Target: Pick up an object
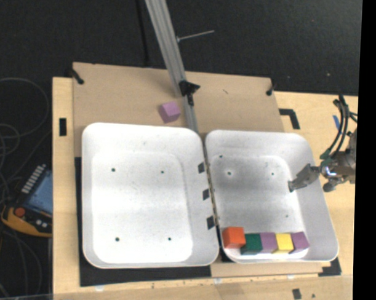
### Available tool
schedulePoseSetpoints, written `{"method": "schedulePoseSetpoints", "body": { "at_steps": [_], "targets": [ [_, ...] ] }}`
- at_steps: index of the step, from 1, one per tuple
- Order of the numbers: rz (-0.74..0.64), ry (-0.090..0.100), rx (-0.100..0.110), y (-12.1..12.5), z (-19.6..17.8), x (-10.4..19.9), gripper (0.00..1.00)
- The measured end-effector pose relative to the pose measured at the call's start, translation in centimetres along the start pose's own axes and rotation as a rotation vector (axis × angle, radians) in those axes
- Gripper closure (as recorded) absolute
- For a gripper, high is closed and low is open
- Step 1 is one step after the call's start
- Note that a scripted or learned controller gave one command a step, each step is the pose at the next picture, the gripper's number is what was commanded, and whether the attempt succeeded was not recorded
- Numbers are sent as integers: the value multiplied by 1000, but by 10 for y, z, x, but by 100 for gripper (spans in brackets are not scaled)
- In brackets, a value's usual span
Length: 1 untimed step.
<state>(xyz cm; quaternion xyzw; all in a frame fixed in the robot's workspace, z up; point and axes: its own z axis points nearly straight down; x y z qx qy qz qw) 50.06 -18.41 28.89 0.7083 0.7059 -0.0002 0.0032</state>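
Five small coloured blocks sit in a row along the near wall of the right-hand shallow white plastic bin [309, 200]: an orange cube [235, 236] at the left end, then a dark green block [253, 243], a pale purple block [268, 242], a yellow block [285, 242] and a second purple block [300, 240] at the right end. They touch or nearly touch one another, packed against the bin's rim. A sixth piece, a lone purple cube [169, 112], lies outside both bins on the tan board behind the left-hand white bin [95, 174], just beside the slanted grey metal rail [170, 47] that runs up out of the picture.

The two-finger gripper [307, 178] reaches in at the right edge, over the right rim of the right-hand bin, with cables bunched behind it. It hangs well apart from the row of blocks, farther back in the bin than they are. A dark finger-like part points toward the bin's middle, but the claw is small and blurred at this angle, so I cannot tell whether it stands apart or together. Nothing is visible between its tips.

As for progress, the pick looks not yet done: every block rests on a surface and none is lifted. What remains, by my reckoning, is the whole of it, namely moving over a chosen block, descending, closing and raising. The tight row against the wall may leave little room for a finger to slip in.
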Motion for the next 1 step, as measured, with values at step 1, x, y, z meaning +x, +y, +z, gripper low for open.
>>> {"method": "schedulePoseSetpoints", "body": {
  "at_steps": [1],
  "targets": [
    [-2,1,0,34,193,-17,0]
  ]
}}
